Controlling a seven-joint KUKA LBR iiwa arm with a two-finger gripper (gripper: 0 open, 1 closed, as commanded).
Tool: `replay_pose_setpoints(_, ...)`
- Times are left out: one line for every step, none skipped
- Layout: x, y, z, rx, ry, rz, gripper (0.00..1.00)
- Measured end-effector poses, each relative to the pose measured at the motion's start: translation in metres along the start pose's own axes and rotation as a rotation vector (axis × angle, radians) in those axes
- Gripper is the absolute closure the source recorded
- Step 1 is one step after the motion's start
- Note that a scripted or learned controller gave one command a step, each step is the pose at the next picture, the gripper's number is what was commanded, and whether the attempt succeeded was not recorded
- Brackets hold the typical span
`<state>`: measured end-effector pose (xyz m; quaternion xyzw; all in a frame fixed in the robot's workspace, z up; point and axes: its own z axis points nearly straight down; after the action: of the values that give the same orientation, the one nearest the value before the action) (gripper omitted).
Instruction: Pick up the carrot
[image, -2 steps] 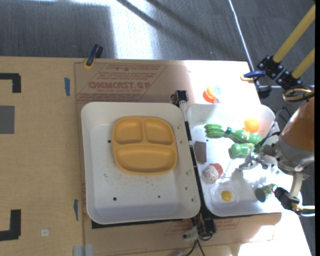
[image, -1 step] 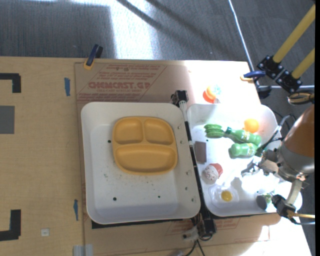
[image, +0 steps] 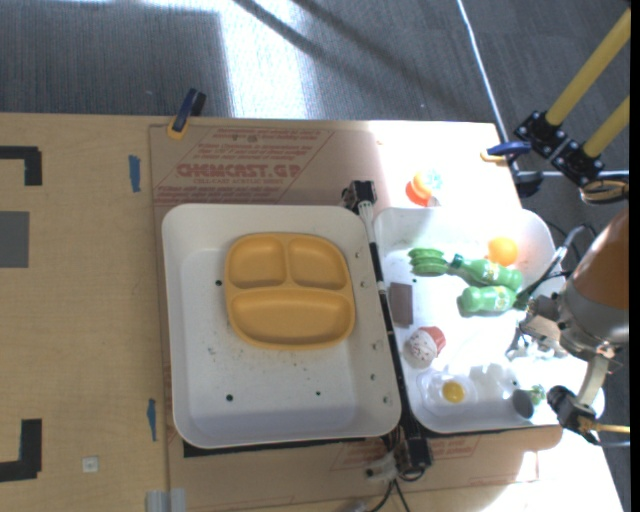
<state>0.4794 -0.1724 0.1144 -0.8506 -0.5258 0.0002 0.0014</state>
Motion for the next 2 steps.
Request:
replay_pose_setpoints(-0.016, 0.008, -0.122, -0.004, -0.001, 0.414, 1.00)
replay_pose_setpoints(-0.016, 0.065, -0.117, -0.002, -0.001, 0.620, 1.00)
